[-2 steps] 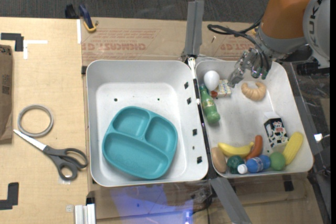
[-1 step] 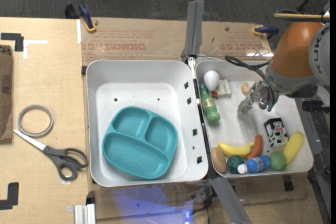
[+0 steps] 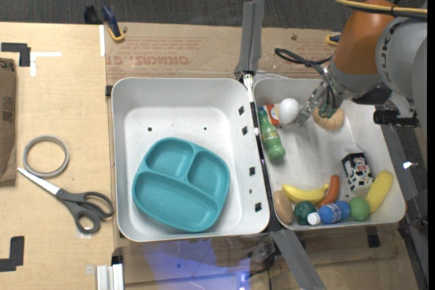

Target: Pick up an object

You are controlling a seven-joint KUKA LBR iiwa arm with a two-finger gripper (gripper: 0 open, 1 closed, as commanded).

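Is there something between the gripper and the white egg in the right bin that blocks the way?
Nothing visible blocks it. The gripper hangs low in the right bin, just right of the white egg, with bare bin floor between them. A tan round piece lies right under the gripper, and the green bottle lies left of the egg.

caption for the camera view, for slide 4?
KUKA gripper low in the right bin near a white egg; teal divided plate in the left bin.
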